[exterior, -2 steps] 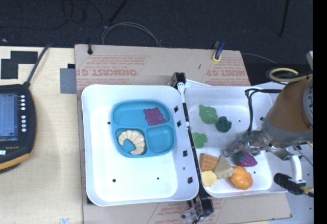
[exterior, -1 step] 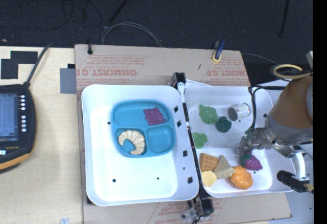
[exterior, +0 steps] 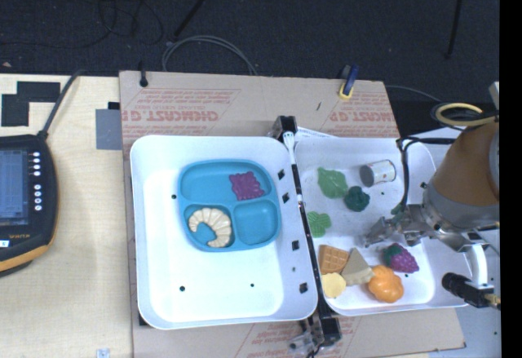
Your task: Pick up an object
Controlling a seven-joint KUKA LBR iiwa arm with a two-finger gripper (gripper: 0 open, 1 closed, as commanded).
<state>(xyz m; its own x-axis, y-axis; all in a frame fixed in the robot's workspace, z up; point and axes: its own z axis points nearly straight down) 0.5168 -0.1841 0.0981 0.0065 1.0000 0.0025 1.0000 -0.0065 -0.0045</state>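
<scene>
Left bin point(exterior: 155, 267): holds one blue divided plate point(exterior: 231, 204), set toward the bin's far right. A croissant point(exterior: 211, 225) lies in the plate's near-left compartment; a purple grape bunch point(exterior: 247, 184) lies in the far-right compartment.

Right bin point(exterior: 330, 144): holds loose toy foods. A light green leafy piece point(exterior: 331, 182) sits toward the far left, a dark green piece point(exterior: 356, 199) just beside it, and a grey-and-white cylinder point(exterior: 378, 173) lies on its side toward the far edge. A second green leafy piece point(exterior: 317, 223) lies by the left wall. At the near edge, from left: a yellow piece point(exterior: 333, 285), a waffle-like cracker point(exterior: 333, 258), a tan wedge point(exterior: 356, 268), an orange fruit point(exterior: 386, 285), and a second purple grape bunch point(exterior: 400, 258).

Gripper point(exterior: 383, 232): reaches in over the right bin from its right wall, low among the items, its tip just beside the second purple grape bunch. How wide the claw stands cannot be told, and contact with any item cannot be confirmed.

Bench: brown cardboard sheet point(exterior: 245, 103) under both bins; pendant controller point(exterior: 24, 197) at the left edge.
</scene>
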